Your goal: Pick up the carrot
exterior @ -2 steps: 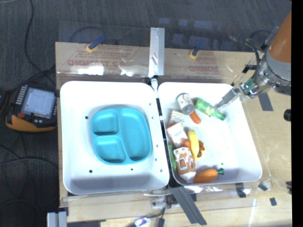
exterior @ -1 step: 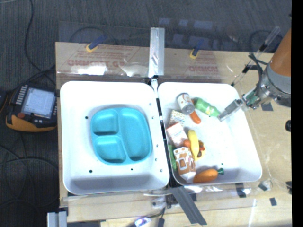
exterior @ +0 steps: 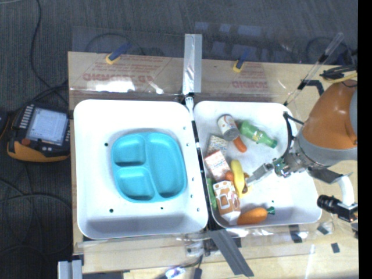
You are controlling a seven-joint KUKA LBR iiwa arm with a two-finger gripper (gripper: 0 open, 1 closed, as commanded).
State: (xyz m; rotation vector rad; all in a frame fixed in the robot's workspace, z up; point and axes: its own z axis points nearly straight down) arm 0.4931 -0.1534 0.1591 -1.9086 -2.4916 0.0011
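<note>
The carrot point(exterior: 253, 215), orange with a small green top pointing right, lies against the front wall of the right bin point(exterior: 302, 205). My gripper point(exterior: 257, 174) reaches in from the right and hangs low over the middle of that bin. Its tip is beside a yellow banana point(exterior: 236, 175), a short way behind the carrot and apart from it. The arm's orange band point(exterior: 332, 118) rises over the bin's right rim.
The right bin also holds a can point(exterior: 227, 127), a green bottle point(exterior: 258, 135), a small orange piece point(exterior: 240, 146), a pink box point(exterior: 216, 164) and an orange carton point(exterior: 226, 198). A blue divided tray point(exterior: 149, 164) sits in the left bin point(exterior: 93, 127).
</note>
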